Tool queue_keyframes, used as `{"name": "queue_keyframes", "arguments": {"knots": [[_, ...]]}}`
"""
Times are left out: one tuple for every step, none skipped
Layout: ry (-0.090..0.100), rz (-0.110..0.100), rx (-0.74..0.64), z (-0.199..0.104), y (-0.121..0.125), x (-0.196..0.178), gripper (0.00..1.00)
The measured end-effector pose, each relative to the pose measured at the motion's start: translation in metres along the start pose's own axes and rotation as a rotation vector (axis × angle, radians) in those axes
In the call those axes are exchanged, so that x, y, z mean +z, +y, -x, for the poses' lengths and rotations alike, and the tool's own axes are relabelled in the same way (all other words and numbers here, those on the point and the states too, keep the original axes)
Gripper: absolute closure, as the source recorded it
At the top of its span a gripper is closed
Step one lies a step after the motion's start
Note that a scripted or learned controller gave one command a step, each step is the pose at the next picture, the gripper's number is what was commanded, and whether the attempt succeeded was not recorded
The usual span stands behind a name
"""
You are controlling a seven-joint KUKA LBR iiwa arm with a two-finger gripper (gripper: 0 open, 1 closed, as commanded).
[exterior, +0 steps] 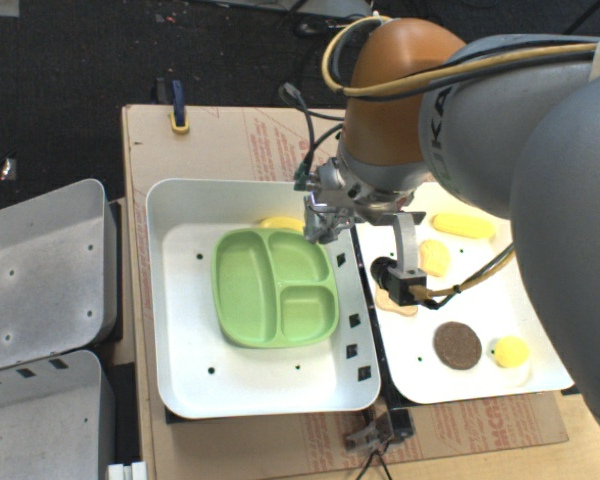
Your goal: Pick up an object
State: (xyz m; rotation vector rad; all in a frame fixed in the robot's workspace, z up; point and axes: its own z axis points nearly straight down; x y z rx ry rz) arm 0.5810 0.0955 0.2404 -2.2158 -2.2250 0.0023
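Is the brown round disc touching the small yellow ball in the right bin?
Apart. The camera view shows bare white bin floor between the brown round disc and the small yellow ball beside it.

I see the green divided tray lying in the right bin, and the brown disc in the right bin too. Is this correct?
Not quite. The camera view shows the green divided tray lying in the left bin, not the right one. The brown disc is indeed in the right bin.
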Motion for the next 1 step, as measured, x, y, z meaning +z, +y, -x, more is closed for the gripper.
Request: {"name": "queue_keyframes", "arguments": {"knots": [[0.0, 0.001, 0.001, 0.0002, 0.0003, -0.0002, 0.0]]}}
